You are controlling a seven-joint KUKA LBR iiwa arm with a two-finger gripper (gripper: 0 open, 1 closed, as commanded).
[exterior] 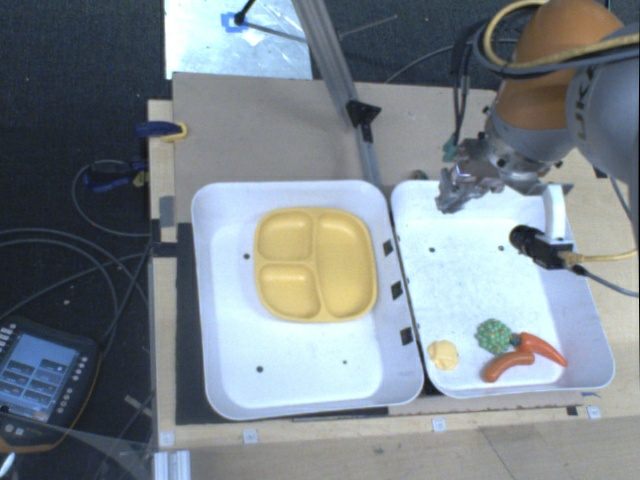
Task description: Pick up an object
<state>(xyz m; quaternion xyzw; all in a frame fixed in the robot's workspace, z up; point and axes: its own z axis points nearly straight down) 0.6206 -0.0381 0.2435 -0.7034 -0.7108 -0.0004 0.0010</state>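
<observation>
The gripper (452, 194) hung over the far left corner of the right bin (470, 278); whether it was released or clenched could not be told. A yellow piece (443, 354), a green broccoli (492, 335), a sausage (507, 366) and a red-orange carrot (543, 348) lay near that bin's front edge, well apart from it. A yellow divided plate (315, 265) sat in the left bin (225, 298).

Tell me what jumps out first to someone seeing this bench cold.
The yellow three-compartment plastic plate sits alone in the left white bin. In the right white bin, a small cluster lies at the near edge: a pale yellow lump, a green bumpy piece and an orange-red chilli-shaped toy. The gripper hovers over that bin's far corner.
</observation>
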